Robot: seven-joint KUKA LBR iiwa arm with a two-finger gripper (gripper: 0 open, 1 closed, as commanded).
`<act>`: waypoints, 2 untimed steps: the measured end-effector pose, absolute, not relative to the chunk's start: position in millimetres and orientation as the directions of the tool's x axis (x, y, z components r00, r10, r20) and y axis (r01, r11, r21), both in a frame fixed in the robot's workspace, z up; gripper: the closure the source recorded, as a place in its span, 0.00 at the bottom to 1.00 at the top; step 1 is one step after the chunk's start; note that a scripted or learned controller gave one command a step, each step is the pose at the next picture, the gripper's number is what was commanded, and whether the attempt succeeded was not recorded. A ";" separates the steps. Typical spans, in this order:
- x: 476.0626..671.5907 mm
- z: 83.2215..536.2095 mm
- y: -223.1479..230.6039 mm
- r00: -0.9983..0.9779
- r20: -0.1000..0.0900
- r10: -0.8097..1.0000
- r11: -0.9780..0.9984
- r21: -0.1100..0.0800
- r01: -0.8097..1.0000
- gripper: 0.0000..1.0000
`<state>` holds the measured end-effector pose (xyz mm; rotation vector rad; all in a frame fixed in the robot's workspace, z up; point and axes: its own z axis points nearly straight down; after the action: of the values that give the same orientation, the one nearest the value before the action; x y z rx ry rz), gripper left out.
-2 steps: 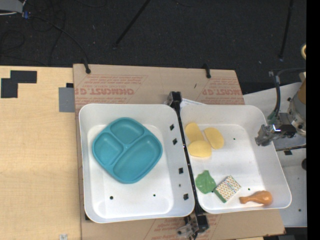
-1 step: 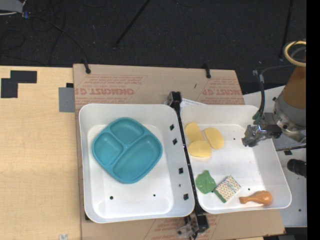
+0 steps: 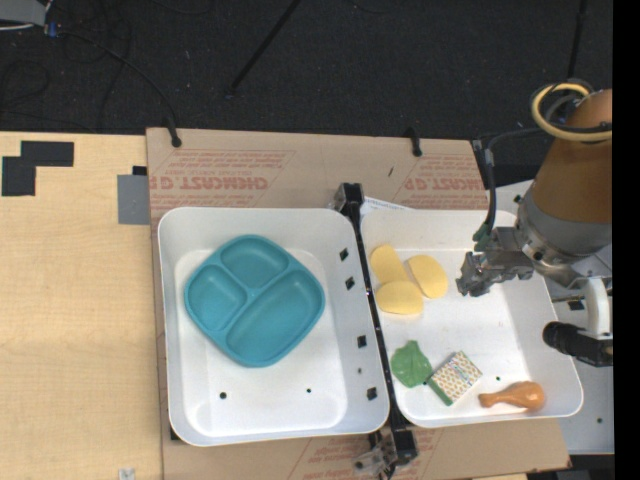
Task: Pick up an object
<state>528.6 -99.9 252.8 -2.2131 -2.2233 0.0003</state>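
The right bin [image 3: 500, 393] holds three yellow rounded pieces [image 3: 407, 277] at its upper left, a green leafy toy [image 3: 410, 363], a small patterned box [image 3: 455, 377] and an orange drumstick-shaped toy [image 3: 514, 396] near its front edge. My gripper [image 3: 478, 276] hangs over the right bin's upper right part, to the right of the yellow pieces and apart from them. I see nothing between its fingers.
The left bin [image 3: 200, 408] carries a teal divided plate [image 3: 255, 299]. A black divider [image 3: 365, 318] runs between the two bins. Both bins rest on cardboard [image 3: 300, 173] on a wooden bench [image 3: 70, 318]. The arm's grey body [image 3: 570, 193] stands over the right bin's far right side.
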 end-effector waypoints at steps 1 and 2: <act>534.6 240.7 -43.1 -0.005 0.003 1.000 0.005 -0.005 1.000 1.00; 536.5 234.9 0.3 -0.004 0.002 1.000 0.004 -0.006 1.000 1.00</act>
<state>536.5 0.3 234.9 -2.2133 -2.2222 0.0041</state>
